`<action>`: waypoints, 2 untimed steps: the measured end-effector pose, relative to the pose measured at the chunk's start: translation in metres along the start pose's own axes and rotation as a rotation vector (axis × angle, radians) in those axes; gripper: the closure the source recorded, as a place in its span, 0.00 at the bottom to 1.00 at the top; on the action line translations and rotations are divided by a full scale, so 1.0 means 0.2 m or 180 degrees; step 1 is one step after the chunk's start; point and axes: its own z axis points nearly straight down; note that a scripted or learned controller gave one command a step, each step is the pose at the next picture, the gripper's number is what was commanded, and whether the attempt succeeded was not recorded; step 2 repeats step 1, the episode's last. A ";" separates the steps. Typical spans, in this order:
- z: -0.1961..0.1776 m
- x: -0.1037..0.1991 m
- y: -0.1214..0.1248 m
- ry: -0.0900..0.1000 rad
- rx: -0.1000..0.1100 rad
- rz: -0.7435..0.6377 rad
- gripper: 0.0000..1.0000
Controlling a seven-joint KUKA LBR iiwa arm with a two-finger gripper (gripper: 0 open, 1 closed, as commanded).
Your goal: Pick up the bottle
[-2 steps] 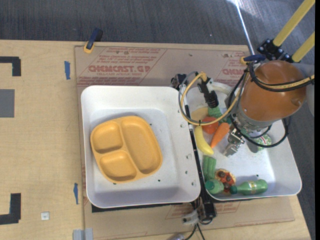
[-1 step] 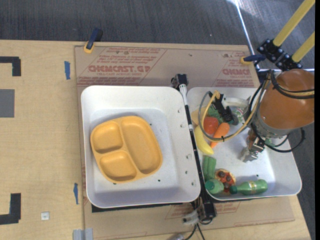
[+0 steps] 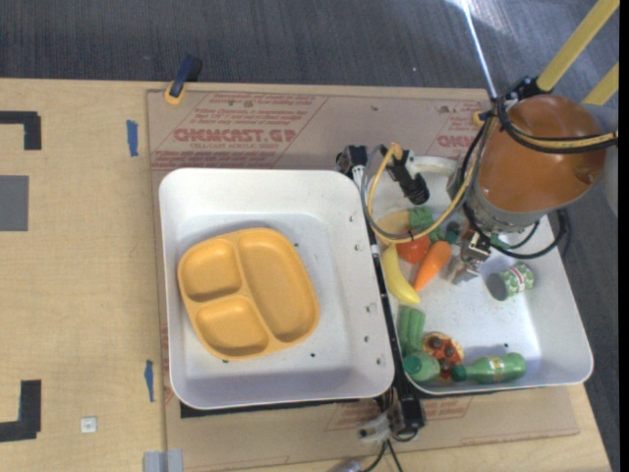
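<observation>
- A light wooden bench [image 3: 69, 293] fills the left and middle of the frame, with black tape marks and blue tape tabs on it; a brown cardboard sheet [image 3: 256, 126] printed in red lies under both bins; dark grey carpet [image 3: 246, 18] runs across the top of the frame.
- The left bin [image 3: 187, 195], at centre, holds a yellow three-compartment tray [image 3: 246, 291] set at a slant.
- The right bin [image 3: 560, 332], at right of centre, holds the toys: a banana [image 3: 396, 275] along its left wall; an orange carrot [image 3: 430, 264] just beside the banana; a green can [image 3: 513, 280] on its side near mid-right; a pizza slice [image 3: 440, 346] near the lower edge.
- The green bottle [image 3: 488, 367] lies flat in the lower part of the right bin, close to its near wall; its long axis runs almost left to right across the frame; which end is the neck I cannot tell.
- The gripper [image 3: 470, 260] hangs under the arm's orange band [image 3: 541, 155], in the upper middle of the right bin, near the carrot and well apart from the bottle; whether its jaws are open or closed I cannot tell.
</observation>
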 end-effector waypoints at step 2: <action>0.00 0.05 0.24 0.0000 0.0010 -0.0574 1.00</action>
